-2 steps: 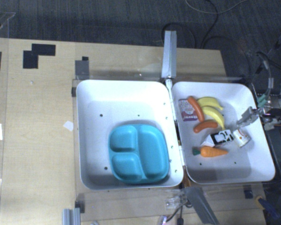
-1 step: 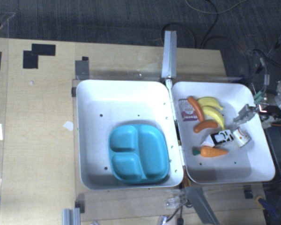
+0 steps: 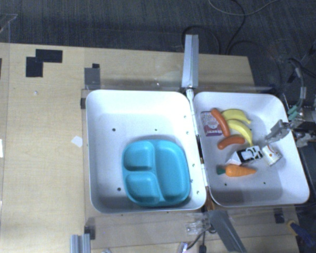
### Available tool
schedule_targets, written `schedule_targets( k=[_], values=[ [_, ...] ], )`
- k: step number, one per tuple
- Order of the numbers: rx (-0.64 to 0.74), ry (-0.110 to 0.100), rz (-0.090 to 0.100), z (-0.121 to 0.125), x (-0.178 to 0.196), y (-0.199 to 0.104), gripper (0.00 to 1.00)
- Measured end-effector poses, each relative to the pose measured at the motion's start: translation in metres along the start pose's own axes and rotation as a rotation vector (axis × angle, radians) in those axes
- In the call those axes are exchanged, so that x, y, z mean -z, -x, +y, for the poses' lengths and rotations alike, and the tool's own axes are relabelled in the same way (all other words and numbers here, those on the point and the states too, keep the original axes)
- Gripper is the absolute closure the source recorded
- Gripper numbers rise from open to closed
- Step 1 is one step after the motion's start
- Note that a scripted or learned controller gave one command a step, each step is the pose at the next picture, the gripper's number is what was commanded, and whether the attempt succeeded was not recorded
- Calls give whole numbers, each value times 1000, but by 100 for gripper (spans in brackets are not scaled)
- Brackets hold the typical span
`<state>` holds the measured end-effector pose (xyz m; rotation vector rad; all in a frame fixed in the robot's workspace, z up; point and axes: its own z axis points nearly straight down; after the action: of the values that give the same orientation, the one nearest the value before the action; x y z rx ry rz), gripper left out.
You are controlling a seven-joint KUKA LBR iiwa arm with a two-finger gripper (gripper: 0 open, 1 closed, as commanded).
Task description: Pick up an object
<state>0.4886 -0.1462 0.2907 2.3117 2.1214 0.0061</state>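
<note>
Left bin (image 3: 95, 141): holds a blue divided tray (image 3: 156, 173), sitting toward the bin's near edge.
Right bin (image 3: 289, 188): all small items cluster in its middle, none lifted.
Arm: enters at the right bin's right edge; gripper (image 3: 276, 130) hangs low over the bin near that edge. Cannot tell how it is set; nothing visibly held.
Banana (image 3: 238, 121): toward the far edge, touching two sausages (image 3: 225, 133).
Carrot (image 3: 239, 170): toward the near edge, lying flat.
Black-and-white pack (image 3: 250, 154): between sausages and carrot, just beside the gripper.
Progress: judged early; approach only, grasp and lift left.
</note>
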Motion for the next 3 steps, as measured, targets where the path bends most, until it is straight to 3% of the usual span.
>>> schedule_targets(
  k=[3],
  values=[
    [-36, -1, 0, 0, -9, -31, 0]
  ],
)
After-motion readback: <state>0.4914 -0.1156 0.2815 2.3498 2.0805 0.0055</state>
